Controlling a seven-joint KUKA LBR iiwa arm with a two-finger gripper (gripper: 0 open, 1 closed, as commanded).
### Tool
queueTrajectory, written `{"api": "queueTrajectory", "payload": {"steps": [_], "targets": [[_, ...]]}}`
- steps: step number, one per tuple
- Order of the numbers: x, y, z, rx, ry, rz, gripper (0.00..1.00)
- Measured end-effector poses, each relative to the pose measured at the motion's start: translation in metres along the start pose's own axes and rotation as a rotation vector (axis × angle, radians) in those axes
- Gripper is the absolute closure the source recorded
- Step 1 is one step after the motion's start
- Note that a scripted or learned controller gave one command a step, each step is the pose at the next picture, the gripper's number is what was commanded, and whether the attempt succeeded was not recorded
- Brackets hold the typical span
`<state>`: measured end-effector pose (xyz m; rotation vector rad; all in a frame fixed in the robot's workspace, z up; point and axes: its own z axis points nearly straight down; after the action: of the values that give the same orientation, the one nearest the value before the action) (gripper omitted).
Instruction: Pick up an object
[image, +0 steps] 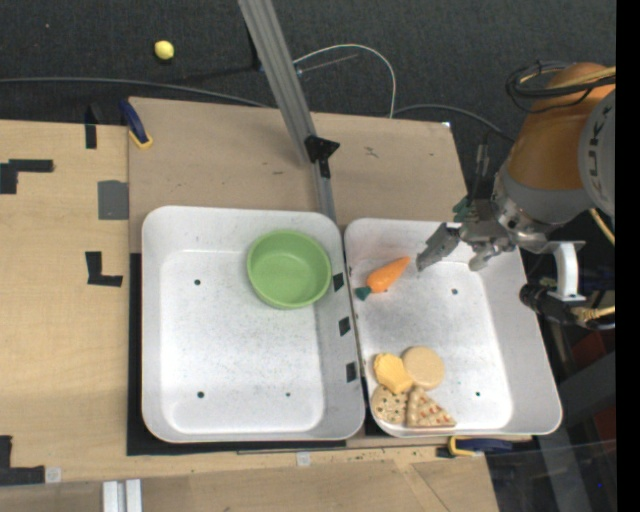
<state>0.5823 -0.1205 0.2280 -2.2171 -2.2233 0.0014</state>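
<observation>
The carrot (386, 275) is a small toy of smooth orange plastic, tapered, with a green tuft at its lower left end. It lies tilted in the right bin (500, 400), toward the bin's ten o'clock corner, near the divider between the bins. The gripper (459, 253) hangs just to the carrot's three o'clock, above the bin's far rim; its two grey fingers stand apart with nothing between them, one pointing down toward the carrot's thick end but not clearly touching it. Above it the arm (560, 130) swells into a glossy orange band and is cut off by the frame's right side.

At the right bin's seven o'clock corner sits a plate (380, 408), mostly covered by pale toy foods (410, 385): a yellow lump, a round tan disc, a dotted cracker and a wedge with red specks; their exact kinds are hard to make out. The left bin (200, 350), white and speckled, holds a round green bowl (289, 268) at its one o'clock. A grey pole (285, 85) slants in from twelve o'clock and crosses the bench to the bins' divider. A small yellow ball (164, 49) lies on the dark floor at eleven o'clock.
</observation>
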Motion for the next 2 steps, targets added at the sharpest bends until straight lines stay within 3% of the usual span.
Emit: {"api": "queueTrajectory", "payload": {"steps": [1,2], "targets": [[0.0,0.0,0.0,0.0,0.0,0.0,0.0],[0.0,-0.002,0.044,0.004,-0.001,0.002,0.0]]}}
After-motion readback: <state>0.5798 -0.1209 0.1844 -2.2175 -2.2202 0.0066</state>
